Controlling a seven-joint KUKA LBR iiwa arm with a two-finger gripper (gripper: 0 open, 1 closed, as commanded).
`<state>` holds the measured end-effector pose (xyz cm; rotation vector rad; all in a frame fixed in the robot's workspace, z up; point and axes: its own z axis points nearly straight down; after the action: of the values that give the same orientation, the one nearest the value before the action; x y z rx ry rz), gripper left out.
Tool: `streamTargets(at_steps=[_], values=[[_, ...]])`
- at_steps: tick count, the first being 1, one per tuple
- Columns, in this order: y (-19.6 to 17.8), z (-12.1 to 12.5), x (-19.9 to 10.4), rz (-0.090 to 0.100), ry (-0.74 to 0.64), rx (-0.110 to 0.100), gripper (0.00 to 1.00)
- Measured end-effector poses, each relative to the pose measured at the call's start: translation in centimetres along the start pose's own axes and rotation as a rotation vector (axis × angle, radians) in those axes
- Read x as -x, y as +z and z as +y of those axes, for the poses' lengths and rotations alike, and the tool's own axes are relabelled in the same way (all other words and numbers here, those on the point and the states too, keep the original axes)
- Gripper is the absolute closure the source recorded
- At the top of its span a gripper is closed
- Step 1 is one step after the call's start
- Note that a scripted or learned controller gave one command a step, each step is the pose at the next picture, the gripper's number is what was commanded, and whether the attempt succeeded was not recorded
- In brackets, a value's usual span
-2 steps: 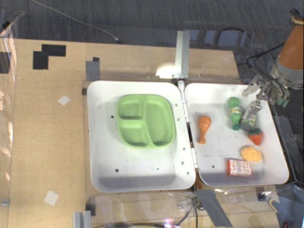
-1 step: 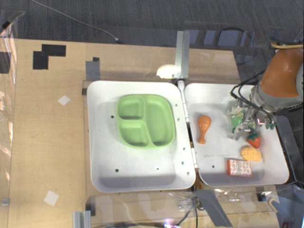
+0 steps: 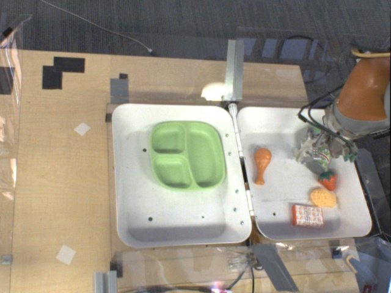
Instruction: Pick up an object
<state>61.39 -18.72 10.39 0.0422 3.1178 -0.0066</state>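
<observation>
1. Camera view looks down on two white bins; the arm (image 3: 366, 96) reaches in from the right over the right bin (image 3: 275, 221).
2. The gripper (image 3: 313, 153) hangs over the upper right part of that bin, and the strawberry (image 3: 328, 179) lies just beside it, toward the near edge and slightly to the right.
3. The strawberry is the nearest thing; it is roundish, so no long axis matters much.
4. The yellow piece (image 3: 322, 198) sits just below the strawberry, and the red box (image 3: 307, 215) lies below that, near the front wall.
5. The drumstick (image 3: 261, 165) lies well to the left, its long axis running roughly top to bottom.
6. How the gripper stands cannot be told: its lower end is a blur of metal and wires, and nothing is seen gripped in it.
7. The green tray (image 3: 186, 154) rests in the left bin (image 3: 131, 163).
</observation>
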Motion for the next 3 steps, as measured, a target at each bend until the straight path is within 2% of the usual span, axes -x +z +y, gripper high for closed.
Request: streamTargets(at_steps=[1, 2, 3], values=[[-10.1, 3.3, -4.5, 0.005, 0.197, 0.001, 1.0], [-9.6, 6.0, -10.3, 0.019, 0.686, -0.003, 1.0], [-8.8, 9.2, -12.6, 0.021, 0.994, -0.006, 1.0]])
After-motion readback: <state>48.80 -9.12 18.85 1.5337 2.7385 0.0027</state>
